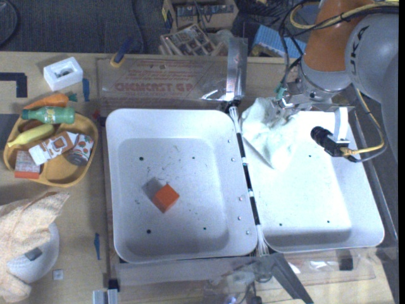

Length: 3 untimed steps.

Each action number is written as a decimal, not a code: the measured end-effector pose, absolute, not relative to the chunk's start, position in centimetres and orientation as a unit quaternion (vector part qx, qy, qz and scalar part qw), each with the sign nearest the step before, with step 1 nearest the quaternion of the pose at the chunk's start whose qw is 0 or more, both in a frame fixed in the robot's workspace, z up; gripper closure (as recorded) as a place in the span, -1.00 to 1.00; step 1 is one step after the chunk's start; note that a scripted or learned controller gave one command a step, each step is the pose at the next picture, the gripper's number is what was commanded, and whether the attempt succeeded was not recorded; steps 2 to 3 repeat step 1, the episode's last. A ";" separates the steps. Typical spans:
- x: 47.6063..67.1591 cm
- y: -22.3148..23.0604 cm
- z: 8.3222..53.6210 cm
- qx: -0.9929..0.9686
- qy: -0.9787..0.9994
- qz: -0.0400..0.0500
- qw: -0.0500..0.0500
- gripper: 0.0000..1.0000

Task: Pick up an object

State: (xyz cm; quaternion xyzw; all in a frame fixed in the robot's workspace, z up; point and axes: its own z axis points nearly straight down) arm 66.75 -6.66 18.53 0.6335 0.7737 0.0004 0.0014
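White cloth (pixel 269 135) in right bin (pixel 316 214); end effector (pixel 283 104) directly above, touching.

Two white bins (pixel 120 132), one orange block (pixel 167 198), one white cloth (pixel 269 138).

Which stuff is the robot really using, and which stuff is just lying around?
For the job:
gripper
crumpled white cloth
small orange block
left white bin
right white bin

Just lying about:
yellow bowl of toy food
small white box
green plastic bottle
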 end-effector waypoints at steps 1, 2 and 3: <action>66.7 -1.6 22.0 0.687 0.726 0.000 0.002 1.00; 66.7 -1.6 22.0 0.687 0.726 0.000 0.002 1.00; 66.7 -1.6 22.0 0.687 0.726 0.000 0.002 1.00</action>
